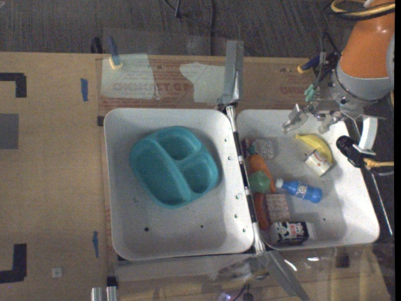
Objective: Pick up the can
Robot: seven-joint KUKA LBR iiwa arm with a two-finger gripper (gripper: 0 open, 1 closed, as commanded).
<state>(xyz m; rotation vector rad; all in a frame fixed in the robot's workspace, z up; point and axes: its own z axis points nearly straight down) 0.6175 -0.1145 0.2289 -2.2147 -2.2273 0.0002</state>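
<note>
The can (pixel 319 161) is a small tin lying on its side in the right bin (pixel 351 212), touching the lower end of a yellow banana (pixel 314 145). My gripper (pixel 308 123) hangs over the bin's back edge, up and slightly left of the can. Its fingers are spread, nothing is between them, and it is apart from the can. One metal fingertip (pixel 290 123) sits to the left, the other next to the banana's upper end.
The right bin also holds a blue-capped bottle (pixel 300 190), a carrot (pixel 257 163), a green ball (pixel 259 182), a brown packet (pixel 276 207) and a black-and-white carton (pixel 291 232). A teal divided plate (pixel 175 165) lies in the left bin (pixel 125 224).
</note>
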